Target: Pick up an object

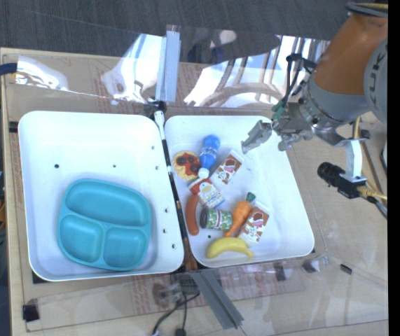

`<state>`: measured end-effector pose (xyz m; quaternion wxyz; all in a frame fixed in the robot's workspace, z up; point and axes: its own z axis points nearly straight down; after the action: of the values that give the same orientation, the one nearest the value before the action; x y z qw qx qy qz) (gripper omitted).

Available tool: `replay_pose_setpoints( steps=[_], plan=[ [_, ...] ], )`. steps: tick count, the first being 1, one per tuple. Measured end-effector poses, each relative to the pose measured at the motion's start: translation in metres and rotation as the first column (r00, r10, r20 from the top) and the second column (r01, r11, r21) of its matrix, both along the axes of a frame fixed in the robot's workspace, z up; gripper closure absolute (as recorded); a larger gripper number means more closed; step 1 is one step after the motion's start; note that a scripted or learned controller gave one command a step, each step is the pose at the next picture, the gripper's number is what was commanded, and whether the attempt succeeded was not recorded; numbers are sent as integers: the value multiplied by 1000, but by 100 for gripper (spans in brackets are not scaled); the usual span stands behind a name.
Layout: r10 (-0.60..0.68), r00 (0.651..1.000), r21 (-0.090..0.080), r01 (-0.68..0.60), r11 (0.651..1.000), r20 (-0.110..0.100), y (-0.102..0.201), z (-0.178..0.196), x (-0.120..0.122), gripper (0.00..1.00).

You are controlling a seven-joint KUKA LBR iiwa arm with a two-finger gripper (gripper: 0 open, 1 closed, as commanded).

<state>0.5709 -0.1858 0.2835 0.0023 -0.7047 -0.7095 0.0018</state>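
The right bin [294, 208] holds a heap of toy food. In it lie a blue bottle [210, 149], a small pizza piece [185, 163], a juice carton [228, 171], a second carton [210, 194], a red sausage [192, 214], a green can [218, 220], a carrot [241, 214], another carton [256, 226] and a banana [229, 248]. My gripper [270, 140] hangs above the bin's far right part, up and to the right of the juice carton. It is open, and nothing sits between its fingers [255, 138].
The left bin [38, 138] carries a blue divided tray [105, 224] in its near half. A ridge [168, 180] separates the two bins. Clear plastic sheeting [207, 68] lies behind the bins. A black fitting [336, 178] sticks out at the right of the arm.
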Motion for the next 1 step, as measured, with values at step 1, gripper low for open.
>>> replay_pose_setpoints(
  steps=[1],
  plan=[
    [-59, 998, 1, 59, 998, -2, -25, -125, -51, 0]
  ],
)
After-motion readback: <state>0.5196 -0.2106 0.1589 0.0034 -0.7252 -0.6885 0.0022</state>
